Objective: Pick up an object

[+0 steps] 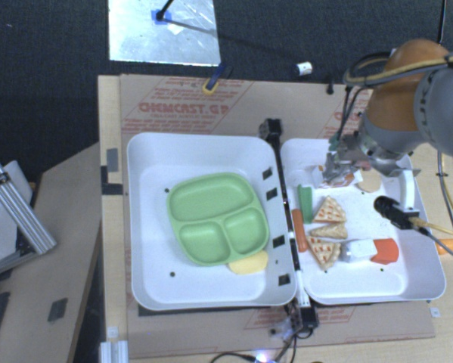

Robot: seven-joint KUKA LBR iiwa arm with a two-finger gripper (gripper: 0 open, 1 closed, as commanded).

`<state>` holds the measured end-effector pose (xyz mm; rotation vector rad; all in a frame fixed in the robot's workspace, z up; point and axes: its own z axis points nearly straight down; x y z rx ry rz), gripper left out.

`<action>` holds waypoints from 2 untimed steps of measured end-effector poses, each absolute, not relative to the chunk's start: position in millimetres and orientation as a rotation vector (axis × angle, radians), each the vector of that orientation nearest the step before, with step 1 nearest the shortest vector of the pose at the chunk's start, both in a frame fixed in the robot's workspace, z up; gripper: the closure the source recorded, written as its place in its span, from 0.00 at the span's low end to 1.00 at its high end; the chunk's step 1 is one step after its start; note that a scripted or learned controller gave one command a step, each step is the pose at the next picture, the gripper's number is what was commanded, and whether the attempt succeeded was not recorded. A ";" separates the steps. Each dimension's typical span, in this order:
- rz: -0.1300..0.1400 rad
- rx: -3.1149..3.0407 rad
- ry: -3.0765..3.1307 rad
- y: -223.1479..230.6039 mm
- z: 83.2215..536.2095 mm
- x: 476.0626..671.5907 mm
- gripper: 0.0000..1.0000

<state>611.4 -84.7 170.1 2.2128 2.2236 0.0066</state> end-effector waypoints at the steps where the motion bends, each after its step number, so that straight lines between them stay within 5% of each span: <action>1: 0.005 2.212 2.225 -84.6 223.7 612.8 1.00; 2: 0.002 2.212 2.231 -42.1 225.5 607.3 1.00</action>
